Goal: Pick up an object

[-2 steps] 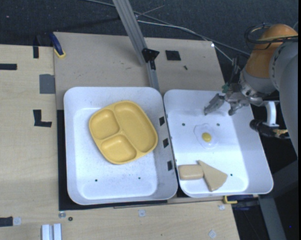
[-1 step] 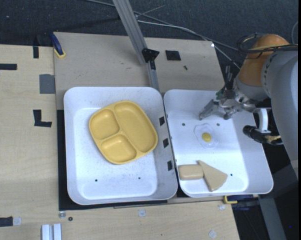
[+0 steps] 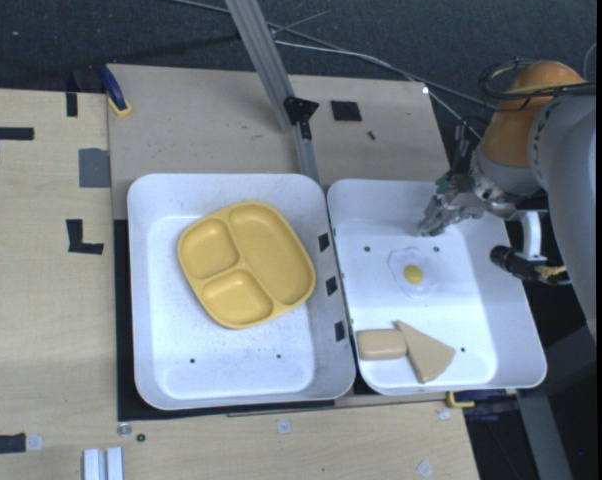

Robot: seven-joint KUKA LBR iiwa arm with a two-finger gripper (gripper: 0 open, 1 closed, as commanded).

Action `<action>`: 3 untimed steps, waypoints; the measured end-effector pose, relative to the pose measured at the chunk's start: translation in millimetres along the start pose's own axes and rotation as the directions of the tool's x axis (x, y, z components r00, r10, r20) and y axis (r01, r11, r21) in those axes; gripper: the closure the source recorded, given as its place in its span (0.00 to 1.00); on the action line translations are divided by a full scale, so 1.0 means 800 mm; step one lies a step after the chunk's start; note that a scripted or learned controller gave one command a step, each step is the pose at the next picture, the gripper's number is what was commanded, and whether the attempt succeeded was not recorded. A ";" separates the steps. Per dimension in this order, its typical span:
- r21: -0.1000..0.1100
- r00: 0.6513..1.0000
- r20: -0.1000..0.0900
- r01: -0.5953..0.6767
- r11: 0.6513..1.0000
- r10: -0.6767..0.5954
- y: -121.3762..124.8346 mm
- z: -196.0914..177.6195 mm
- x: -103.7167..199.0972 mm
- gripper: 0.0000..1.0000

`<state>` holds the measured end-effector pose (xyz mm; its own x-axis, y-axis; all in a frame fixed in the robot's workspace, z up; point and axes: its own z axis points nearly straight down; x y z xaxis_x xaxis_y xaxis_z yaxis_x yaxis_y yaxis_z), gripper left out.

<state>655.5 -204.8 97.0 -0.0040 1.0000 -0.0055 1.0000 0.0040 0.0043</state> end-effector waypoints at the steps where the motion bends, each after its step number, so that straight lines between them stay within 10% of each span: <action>1: 0.001 1.000 -0.004 -0.003 1.000 0.003 -0.002 -0.078 -0.002 1.00; 2: -0.001 1.000 -0.004 -0.002 1.000 0.002 -0.002 -0.158 0.001 1.00; 3: 0.006 1.000 -0.004 -0.002 1.000 0.002 -0.003 -0.134 0.002 1.00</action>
<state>653.0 -202.3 203.7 -0.0016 1.0000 -0.0013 1.0000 0.0016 -0.0020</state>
